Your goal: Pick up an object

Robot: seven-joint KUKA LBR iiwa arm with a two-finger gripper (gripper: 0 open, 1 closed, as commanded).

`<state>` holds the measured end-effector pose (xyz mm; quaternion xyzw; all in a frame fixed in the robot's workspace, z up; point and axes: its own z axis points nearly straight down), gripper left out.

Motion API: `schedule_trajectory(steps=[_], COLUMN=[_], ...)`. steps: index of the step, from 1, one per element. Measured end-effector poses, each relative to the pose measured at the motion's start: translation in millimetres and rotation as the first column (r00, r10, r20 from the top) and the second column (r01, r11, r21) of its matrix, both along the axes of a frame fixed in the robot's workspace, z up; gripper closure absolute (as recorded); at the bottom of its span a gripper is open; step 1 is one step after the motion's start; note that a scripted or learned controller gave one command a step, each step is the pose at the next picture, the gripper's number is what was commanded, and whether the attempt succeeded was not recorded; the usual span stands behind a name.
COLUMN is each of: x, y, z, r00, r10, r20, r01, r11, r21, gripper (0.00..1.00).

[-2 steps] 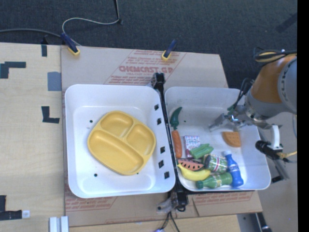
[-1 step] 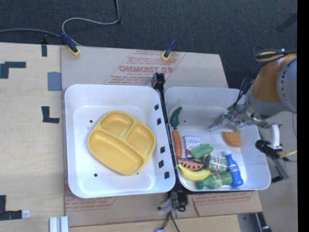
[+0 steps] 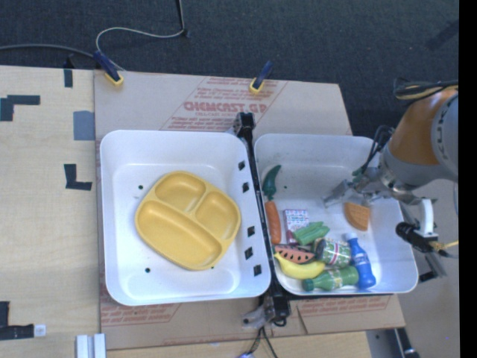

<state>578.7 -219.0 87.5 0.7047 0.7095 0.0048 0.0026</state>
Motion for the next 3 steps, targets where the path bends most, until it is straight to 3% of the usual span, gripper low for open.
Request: schedule_trajectory(steps=[1,2,3], x=[-0.8,-0.9,-34.8], y=[-2.3,-1.0,-0.3], z=[9.5,9.2,-0.1], r00=[1.000,1.000,1.000], r10=[-0.001,-0.001,0.000], r20=[-0.001,-0.003,-0.002], r01=[0.001,0.001,0.000], r11=[1.000,1.000,1.000], r21=[-0.005,-0.002,0.001], gripper=[1.00,0.00,0.00])
